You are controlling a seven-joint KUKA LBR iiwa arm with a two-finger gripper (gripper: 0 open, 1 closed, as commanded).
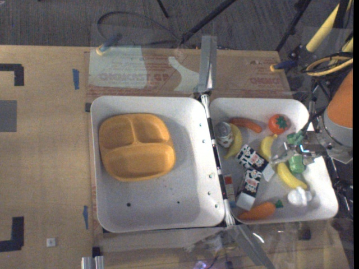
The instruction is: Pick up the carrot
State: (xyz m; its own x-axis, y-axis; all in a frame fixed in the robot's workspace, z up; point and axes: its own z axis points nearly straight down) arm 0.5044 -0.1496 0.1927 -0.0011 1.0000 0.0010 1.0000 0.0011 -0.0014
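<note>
Right bin [322,206]: carrot [258,210] near-horizontal, top pointing right.

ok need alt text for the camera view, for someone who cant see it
Overhead view of two white bins: the gripper hovers over the right bin, which is crowded with toy food, and the carrot lies near its front edge. The left bin holds an orange divided plate.
</note>
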